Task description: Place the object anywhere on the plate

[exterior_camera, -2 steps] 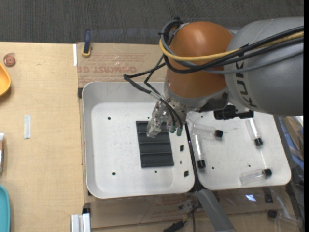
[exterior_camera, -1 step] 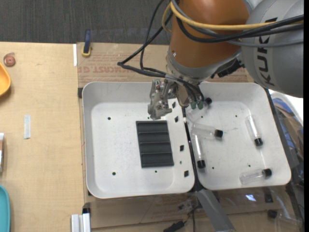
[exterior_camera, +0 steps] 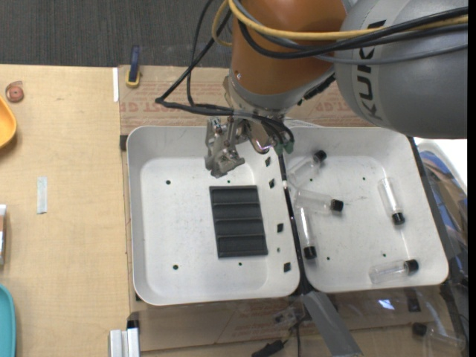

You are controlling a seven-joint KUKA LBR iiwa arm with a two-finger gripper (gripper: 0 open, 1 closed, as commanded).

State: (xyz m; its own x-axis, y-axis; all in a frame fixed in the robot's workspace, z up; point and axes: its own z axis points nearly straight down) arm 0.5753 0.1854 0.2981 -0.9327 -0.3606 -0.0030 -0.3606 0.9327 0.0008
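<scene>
We see the dark ribbed plate (exterior_camera: 239,221) lying flat in the middle of the left bin (exterior_camera: 149,274), and just above it in the frame hangs the gripper (exterior_camera: 224,163), tips close to the plate's upper edge. Whether anything sits between them, we cannot tell. Over in the right bin (exterior_camera: 424,199) we have clear tubes with black caps (exterior_camera: 392,202) scattered about, well apart from the gripper. The grey arm (exterior_camera: 401,58) fills the upper right.
</scene>
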